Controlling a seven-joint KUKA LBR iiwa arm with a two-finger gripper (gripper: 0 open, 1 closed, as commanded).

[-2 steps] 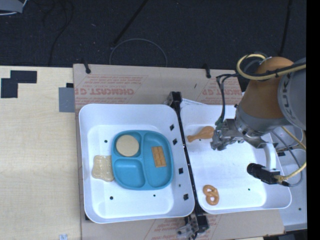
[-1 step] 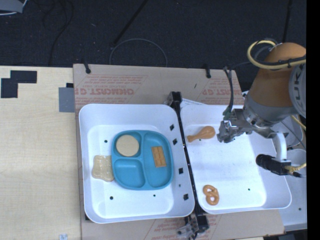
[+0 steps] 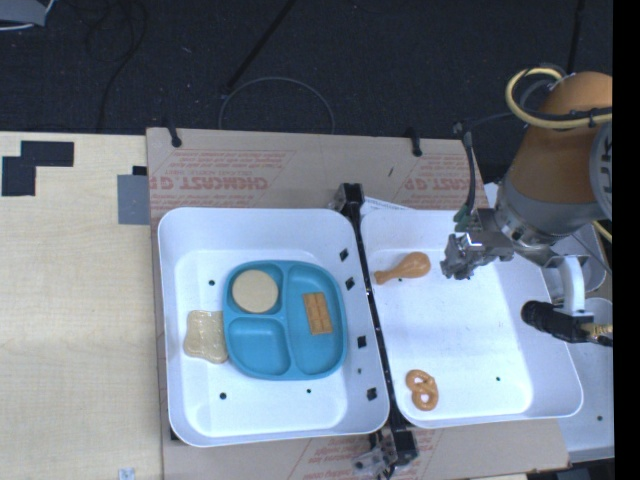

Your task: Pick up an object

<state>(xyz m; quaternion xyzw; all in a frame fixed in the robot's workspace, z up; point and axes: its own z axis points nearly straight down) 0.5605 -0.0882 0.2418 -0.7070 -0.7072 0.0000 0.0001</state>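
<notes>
Nearest lies the pretzel (image 3: 422, 389), untouched in the right bin (image 3: 520, 368). Farther back the drumstick (image 3: 403, 267) rests just left of the gripper (image 3: 460, 260) — jaw state unclear, nothing visibly held, so the pick remains undone.

Bench (image 3: 70, 298), cardboard sheet (image 3: 300, 163), seemingly beneath two white bins (image 3: 185, 238)

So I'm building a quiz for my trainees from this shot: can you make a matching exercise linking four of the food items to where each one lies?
Things:
1. drumstick
2. pretzel
3. round cookie
4. pale slice

Places:
A. near corner of the right bin
B. beside the blue tray, on the left bin floor
C. far part of the right bin, left of the gripper
D. in a tray compartment

Pairs: 1-C, 2-A, 3-D, 4-B
</notes>
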